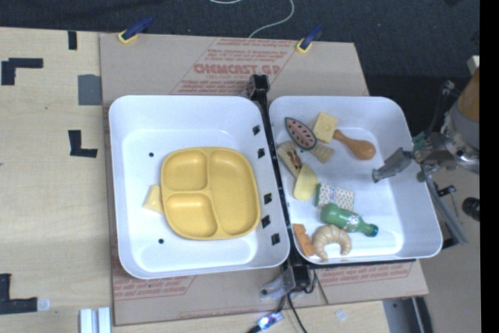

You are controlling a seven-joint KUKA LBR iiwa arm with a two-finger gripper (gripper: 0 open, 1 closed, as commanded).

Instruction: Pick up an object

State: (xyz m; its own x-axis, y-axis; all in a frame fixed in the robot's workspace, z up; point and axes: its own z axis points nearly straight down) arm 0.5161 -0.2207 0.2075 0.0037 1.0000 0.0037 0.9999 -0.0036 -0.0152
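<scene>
A green bottle (348,219) lies on its side in the right bin (405,238), near a curved croissant (333,239) and a wooden spoon (355,143).

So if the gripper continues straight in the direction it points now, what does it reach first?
Probably the checkered block, beside the green bottle. The gripper points left and slightly down over the right bin; height is unclear.

The arm (468,129) reaches in from the right edge, its orange band just showing above the grey wrist behind the gripper (387,168), which juts leftward as a dark, blurred tip, nothing visibly caught in it.
</scene>
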